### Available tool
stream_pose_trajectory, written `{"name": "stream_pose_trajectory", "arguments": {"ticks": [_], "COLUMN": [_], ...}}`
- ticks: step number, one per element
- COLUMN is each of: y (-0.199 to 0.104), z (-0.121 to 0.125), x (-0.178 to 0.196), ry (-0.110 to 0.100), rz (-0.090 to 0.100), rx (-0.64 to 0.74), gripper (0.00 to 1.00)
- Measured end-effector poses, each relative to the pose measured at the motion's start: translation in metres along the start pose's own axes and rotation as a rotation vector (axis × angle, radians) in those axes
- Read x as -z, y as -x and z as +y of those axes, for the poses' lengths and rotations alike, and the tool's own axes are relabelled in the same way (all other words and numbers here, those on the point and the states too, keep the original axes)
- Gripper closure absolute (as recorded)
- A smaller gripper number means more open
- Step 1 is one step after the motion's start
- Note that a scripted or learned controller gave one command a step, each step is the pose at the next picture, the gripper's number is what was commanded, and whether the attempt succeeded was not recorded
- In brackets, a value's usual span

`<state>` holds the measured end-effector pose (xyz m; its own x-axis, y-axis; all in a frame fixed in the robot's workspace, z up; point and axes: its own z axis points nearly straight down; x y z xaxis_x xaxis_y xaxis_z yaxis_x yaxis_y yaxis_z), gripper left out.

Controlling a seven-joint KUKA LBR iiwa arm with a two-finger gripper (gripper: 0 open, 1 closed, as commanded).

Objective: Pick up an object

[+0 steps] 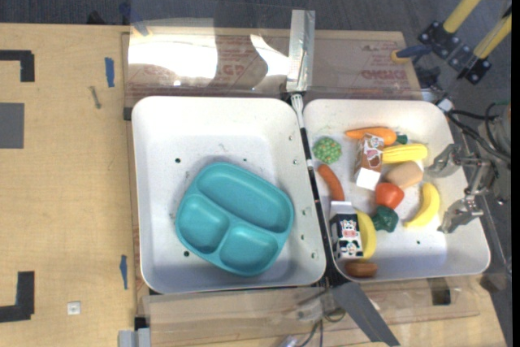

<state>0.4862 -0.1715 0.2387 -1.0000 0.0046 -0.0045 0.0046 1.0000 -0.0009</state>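
The right white bin [422, 252] holds a heap of toy foods: an orange carrot [370, 134], a yellow corn cob [404, 153], a tan egg-like piece [404, 173], a red pepper [388, 195], a yellow banana [425, 205], a green ball [327, 149], a red sausage [330, 181] and a cow-print carton [348, 236]. My gripper [443, 195] reaches in at the bin's right wall. It is open, one finger [443, 161] above and one finger [455, 217] below, just right of the banana. Nothing sits between them.
The left white bin [154, 126] holds a teal divided plate [234, 215]. A metal divider [301, 53] and clear plastic sheet stand behind the bins. Yellow-and-black stands [463, 20] and cables lie at the far right.
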Motion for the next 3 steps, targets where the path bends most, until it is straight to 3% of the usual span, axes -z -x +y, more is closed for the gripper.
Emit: {"name": "stream_pose_trajectory", "arguments": {"ticks": [1,2,3], "y": [0.025,0.027,0.088], "z": [-0.036,-0.035,-0.031], "x": [-0.149,-0.138,-0.151], "ry": [-0.002,-0.003,0.001], "rz": [-0.005,-0.007,-0.003], "rx": [-0.020,-0.017,-0.202], "gripper": [0.00,1.00,1.00]}}
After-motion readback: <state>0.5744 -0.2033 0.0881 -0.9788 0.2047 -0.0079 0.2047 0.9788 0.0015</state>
